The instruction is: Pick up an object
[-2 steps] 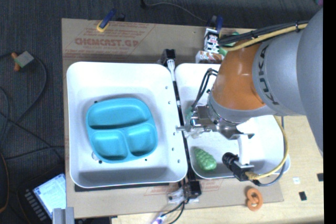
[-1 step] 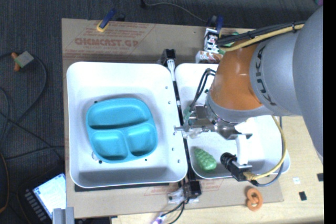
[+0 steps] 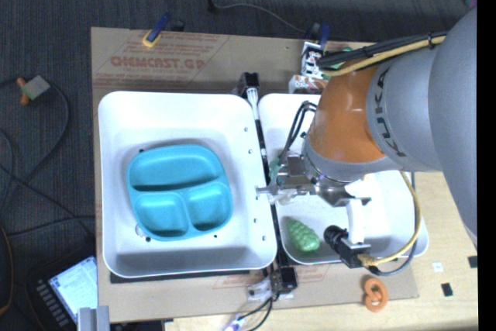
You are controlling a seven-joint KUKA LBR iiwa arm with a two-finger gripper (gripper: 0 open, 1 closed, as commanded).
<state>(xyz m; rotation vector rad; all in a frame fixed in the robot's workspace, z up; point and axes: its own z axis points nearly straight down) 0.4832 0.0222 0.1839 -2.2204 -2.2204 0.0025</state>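
Note:
A bumpy green object lies in the near left corner of the right bin. The arm's orange band and grey wrist hang over that bin, covering most of its floor. My gripper is low at the bin's left wall, just above and beyond the green object; its body hides the fingers. A turquoise three-compartment tray lies flat in the left bin.
A black-and-white divider bar runs between the two bins. Cables loop from the wrist over the right bin's near edge. An orange ring lies on the bench in front. Blue clamps hold the cardboard base.

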